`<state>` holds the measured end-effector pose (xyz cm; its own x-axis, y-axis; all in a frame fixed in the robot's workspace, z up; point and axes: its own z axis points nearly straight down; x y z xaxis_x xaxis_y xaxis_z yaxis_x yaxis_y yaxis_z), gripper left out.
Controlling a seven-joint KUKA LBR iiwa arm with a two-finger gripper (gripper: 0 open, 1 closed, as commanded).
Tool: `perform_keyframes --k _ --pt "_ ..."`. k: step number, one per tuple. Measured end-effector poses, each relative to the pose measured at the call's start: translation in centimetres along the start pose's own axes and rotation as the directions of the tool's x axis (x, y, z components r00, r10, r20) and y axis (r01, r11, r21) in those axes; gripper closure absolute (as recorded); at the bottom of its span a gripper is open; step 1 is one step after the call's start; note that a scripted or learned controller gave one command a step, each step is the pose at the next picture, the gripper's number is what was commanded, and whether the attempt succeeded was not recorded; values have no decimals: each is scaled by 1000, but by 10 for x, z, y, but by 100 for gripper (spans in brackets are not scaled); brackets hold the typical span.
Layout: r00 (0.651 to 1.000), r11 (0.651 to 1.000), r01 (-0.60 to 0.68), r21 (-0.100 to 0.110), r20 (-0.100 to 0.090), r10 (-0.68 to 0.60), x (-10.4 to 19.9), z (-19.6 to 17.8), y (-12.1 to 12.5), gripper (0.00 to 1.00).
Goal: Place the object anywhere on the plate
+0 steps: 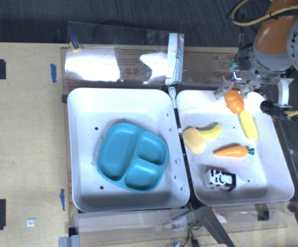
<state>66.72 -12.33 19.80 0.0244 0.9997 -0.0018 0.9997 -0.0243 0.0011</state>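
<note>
Your gripper (237, 89) appears closed on the small orange object (234, 102) hanging just below it. Lift clear of the bin wall, then carry it far left to the blue plate (132, 157).

The plate (132, 157) is a blue, rounded dish split into three compartments: one long section on its left and two smaller ones on its right. It lies flat in the left bin (82, 107), turned at a slant to the bin's walls and sitting toward the near side.

The small orange object (234, 102) is a rounded, lumpy piece, narrower at its top. It sits at the far side of the right bin (277, 184), just under the end effector (240, 88). Whether it is lifted off the bin floor cannot be told. It lies well apart from the plate.
</note>
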Motion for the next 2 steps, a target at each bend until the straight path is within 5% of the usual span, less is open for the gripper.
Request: perform_keyframes --k 1,2 --pt "998 998 -66 5 -5 66 92 1 -14 100" --pt "995 995 100 6 -4 -100 142 14 -73 100"
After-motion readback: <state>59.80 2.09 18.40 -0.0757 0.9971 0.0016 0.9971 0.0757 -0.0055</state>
